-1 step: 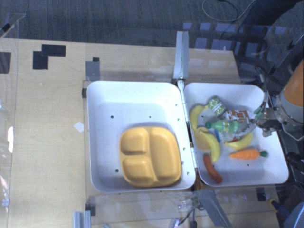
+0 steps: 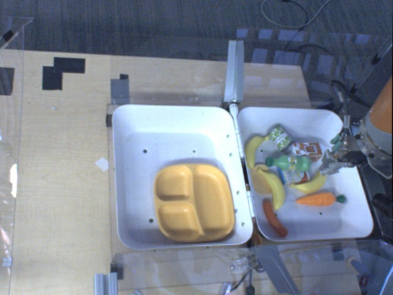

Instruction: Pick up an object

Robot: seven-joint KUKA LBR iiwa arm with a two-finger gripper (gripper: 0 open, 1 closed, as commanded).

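Toys crowd the right bin (image 2: 362, 226); the carrot (image 2: 316, 200) lies at its five o'clock. My gripper (image 2: 334, 158) hovers at three o'clock; whether it's open, I cannot tell.

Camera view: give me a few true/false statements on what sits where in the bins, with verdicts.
1. The yellow divided tray lies in the left bin. True.
2. The carrot lies in the left bin. False: it is in the right bin.
3. The gripper is over the right bin. True.
4. The sausage rests on the tray. False: it lies in the right bin, near its front edge.
5. The green bottle lies among the bananas. True.
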